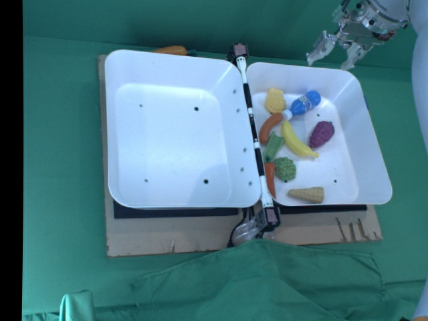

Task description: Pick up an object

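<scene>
The gripper [332, 54] hangs with fingers apart over the far edge of the right bin [374, 172]; the banana [296, 142] looks light, stiff, best taken mid-body.

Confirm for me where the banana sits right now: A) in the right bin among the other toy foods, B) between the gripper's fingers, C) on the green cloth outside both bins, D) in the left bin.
A: the banana lies on the floor of the right bin, between the purple grapes and the sausage, while the gripper hangs open above the bin's far rim.
</scene>
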You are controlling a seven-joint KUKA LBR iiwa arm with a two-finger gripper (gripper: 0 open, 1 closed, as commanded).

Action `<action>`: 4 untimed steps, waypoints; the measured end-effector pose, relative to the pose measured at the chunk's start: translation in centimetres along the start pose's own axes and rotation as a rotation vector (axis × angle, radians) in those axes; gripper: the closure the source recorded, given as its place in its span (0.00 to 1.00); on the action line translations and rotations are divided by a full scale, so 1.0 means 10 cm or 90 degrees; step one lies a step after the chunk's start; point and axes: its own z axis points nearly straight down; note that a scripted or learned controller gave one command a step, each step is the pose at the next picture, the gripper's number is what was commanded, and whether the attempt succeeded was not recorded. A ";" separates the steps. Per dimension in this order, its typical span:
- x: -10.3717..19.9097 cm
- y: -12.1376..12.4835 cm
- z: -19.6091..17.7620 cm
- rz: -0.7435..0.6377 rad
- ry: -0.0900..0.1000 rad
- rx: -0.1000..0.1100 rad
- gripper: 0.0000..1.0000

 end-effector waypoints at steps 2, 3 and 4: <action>0.63 0.03 1.18 0.001 -0.003 0.004 0.00; 0.40 0.04 1.28 -0.005 0.016 0.008 0.00; 0.44 0.04 1.18 -0.007 0.015 0.010 1.00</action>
